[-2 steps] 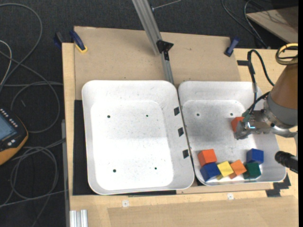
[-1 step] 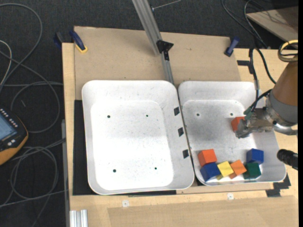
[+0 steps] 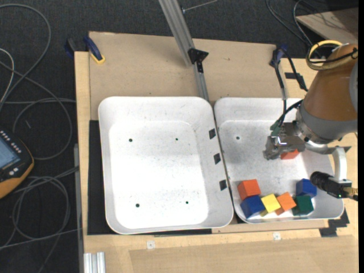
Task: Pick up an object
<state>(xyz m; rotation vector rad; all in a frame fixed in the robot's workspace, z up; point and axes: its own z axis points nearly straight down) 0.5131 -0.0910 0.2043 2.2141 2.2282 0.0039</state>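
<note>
I see the gripper low in the right bin, beside a red block; whether it grips, I cannot tell. The block looks light, rigid; I'd pinch opposite flat faces.

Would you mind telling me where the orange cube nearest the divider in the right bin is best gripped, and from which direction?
Probably from straight above, closing the tool across the orange cube on its left and far faces' opposite pairs. Its top is flat and exposed, and those sides look free, while the blue cube and yellow cube crowd its near side.
</note>
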